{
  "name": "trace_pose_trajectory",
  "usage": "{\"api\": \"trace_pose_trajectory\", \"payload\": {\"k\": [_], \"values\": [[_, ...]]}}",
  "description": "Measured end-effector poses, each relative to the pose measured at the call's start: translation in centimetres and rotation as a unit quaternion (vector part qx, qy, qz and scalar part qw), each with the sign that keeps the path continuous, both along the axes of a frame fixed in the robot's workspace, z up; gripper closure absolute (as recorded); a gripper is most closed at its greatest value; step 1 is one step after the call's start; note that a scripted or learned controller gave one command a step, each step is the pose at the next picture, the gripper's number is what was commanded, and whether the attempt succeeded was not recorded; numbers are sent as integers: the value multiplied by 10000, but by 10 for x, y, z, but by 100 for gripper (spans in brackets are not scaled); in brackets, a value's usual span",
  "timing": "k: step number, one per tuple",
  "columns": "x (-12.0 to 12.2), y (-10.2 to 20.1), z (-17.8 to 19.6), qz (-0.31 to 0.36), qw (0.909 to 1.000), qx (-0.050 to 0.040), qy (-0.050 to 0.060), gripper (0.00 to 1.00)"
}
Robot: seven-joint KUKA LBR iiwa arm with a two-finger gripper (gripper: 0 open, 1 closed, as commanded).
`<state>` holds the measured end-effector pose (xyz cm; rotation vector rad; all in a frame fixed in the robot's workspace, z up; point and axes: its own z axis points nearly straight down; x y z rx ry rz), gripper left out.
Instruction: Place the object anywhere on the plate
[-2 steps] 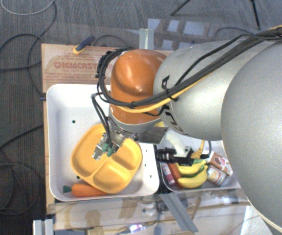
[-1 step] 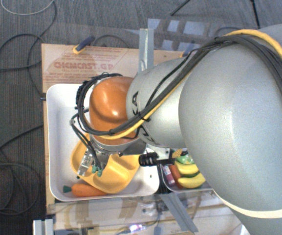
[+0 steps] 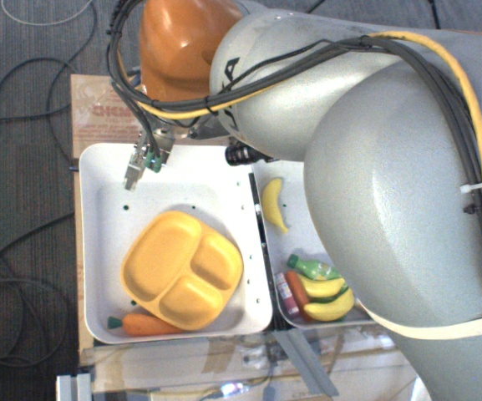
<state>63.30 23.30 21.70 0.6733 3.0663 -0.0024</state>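
A yellow plate (image 3: 182, 278) with three compartments lies in the left bin (image 3: 98, 224), toward its near side. An orange carrot (image 3: 146, 326) with a green end rests on the bin floor against the plate's near left rim. My gripper (image 3: 142, 165) hangs over the far left part of the same bin, well away from both the plate and the carrot. No object shows at its tip. The large grey arm with its orange band covers the upper middle and right of the view.
The right bin (image 3: 295, 224) holds a single banana (image 3: 274, 205) at its left side. Near its front lie a green bottle (image 3: 309, 267), a pair of bananas (image 3: 326, 299) and a red item (image 3: 291, 291). A divider (image 3: 259, 241) separates the bins.
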Motion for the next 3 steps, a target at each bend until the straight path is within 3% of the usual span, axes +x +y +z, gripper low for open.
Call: {"api": "trace_pose_trajectory", "payload": {"k": [1,2,3], "values": [[-16,1,-96,4219,9067,9,8,100],[-78,-20,-69,4294,9031,23,9,100],[-79,3,-123,3374,9413,18,-90,100]]}}
